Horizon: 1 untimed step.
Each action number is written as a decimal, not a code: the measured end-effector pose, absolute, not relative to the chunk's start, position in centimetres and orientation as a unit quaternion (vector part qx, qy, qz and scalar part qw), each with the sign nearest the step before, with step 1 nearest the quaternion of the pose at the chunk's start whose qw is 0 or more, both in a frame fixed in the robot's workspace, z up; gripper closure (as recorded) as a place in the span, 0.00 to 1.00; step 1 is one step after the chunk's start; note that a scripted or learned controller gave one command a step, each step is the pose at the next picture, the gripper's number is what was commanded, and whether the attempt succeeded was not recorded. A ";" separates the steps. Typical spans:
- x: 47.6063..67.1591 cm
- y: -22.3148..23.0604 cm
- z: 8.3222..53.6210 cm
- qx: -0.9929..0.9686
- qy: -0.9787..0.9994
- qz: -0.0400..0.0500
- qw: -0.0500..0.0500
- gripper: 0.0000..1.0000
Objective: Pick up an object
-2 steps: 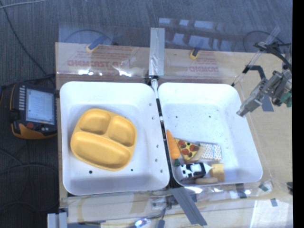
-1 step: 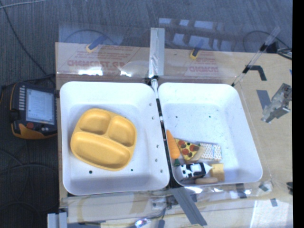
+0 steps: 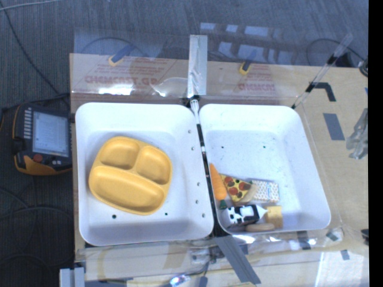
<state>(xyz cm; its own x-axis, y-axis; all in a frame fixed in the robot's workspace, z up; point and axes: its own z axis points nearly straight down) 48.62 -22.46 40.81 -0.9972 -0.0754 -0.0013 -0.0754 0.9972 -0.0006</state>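
sitting in the left bin (image 3: 84,220) is a yellow divided plate (image 3: 130,174). the right bin (image 3: 311,160) holds a carrot (image 3: 218,183), pizza slice (image 3: 239,188), cow toy (image 3: 242,214) and other small toys clustered in its near left corner. the tool's state cannot be told.

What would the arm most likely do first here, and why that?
Probably swing in over the right bin and come down toward its near left corner. The small things are heaped there: a toy carrot, a pizza slice and a black-and-white toy. The yellow divided plate in the left bin looks too broad to pinch.
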 end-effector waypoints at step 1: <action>52.5 -21.3 35.9 -0.245 0.969 0.001 0.000 1.00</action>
